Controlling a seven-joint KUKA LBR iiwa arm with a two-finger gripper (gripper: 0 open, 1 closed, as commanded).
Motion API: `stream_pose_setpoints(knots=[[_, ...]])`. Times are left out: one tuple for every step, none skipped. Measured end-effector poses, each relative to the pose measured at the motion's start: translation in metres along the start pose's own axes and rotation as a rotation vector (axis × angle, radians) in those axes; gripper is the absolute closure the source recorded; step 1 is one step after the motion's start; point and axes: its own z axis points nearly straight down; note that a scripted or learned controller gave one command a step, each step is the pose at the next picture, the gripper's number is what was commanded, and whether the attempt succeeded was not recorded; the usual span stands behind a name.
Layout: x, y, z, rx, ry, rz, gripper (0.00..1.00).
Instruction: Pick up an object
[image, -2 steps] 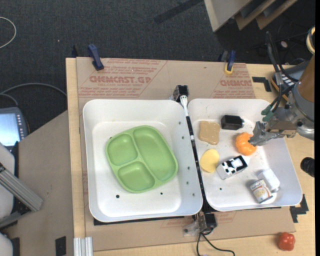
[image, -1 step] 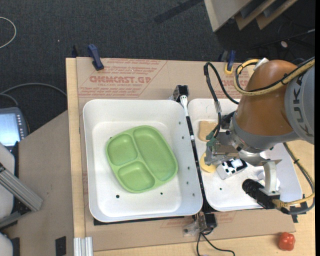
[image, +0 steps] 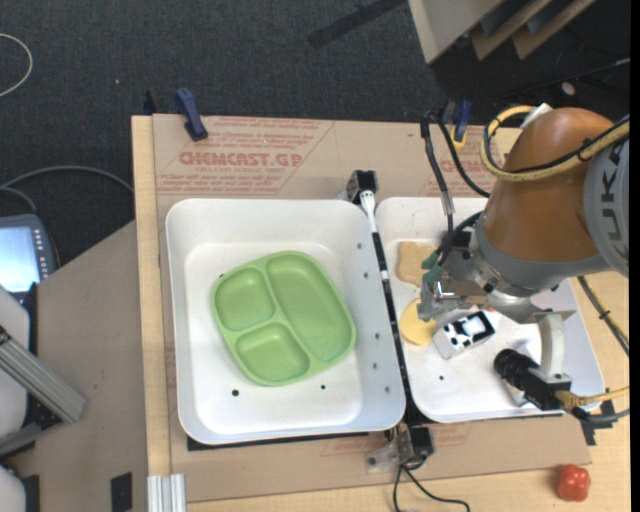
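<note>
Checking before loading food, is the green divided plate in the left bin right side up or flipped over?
Right side up. The green divided plate lies flat in the left bin, its three compartments facing upward, rims raised around each hollow.

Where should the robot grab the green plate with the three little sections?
Probably on its raised outer rim. The green plate lies flat in the left bin, away from the walls, so there is bare floor all round it. Its far right corner lies nearest the arm, so I'd come straight down there, one finger inside a section and one outside. The flat middle offers nothing to pinch.
</note>
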Motion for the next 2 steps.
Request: stream_pose_setpoints(knots=[[0.074,-0.001,0.009,0.004,0.003,-0.009,1.00],[0.069,0.002,-0.178,-0.018,0.005,-0.003,1.00]])
